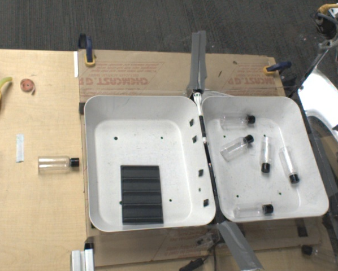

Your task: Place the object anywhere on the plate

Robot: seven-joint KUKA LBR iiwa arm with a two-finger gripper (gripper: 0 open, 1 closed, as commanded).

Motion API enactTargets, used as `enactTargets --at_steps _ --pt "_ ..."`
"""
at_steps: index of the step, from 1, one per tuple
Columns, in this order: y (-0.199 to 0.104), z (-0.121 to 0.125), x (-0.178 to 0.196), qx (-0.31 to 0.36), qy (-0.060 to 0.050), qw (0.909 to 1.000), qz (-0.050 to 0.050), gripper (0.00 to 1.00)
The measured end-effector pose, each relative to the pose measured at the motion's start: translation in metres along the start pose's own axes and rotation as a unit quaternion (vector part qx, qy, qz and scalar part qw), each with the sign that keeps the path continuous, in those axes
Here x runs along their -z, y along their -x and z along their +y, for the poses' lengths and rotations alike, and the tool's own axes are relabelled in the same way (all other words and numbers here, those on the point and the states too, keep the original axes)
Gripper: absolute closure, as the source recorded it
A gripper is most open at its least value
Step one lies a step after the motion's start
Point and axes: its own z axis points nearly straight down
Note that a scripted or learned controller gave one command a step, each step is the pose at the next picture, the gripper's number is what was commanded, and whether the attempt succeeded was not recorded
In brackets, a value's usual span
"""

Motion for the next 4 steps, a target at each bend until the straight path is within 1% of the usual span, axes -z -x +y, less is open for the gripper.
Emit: enactTargets --at_steps 1,2,3,4 --pt "0.021 0.034 0.027 -0.028 0.0 0.9996 0.001 0.0" --pt "-0.005 -0.072 0.027 0.037 0.0 0.9993 0.001 0.0" --pt "0.022 -0.014 0.021 -0.021 0.0 0.9998 0.0 0.0" --pt "0.092 0.016 0.027 -0.013 0.0 0.9999 0.0 0.0"
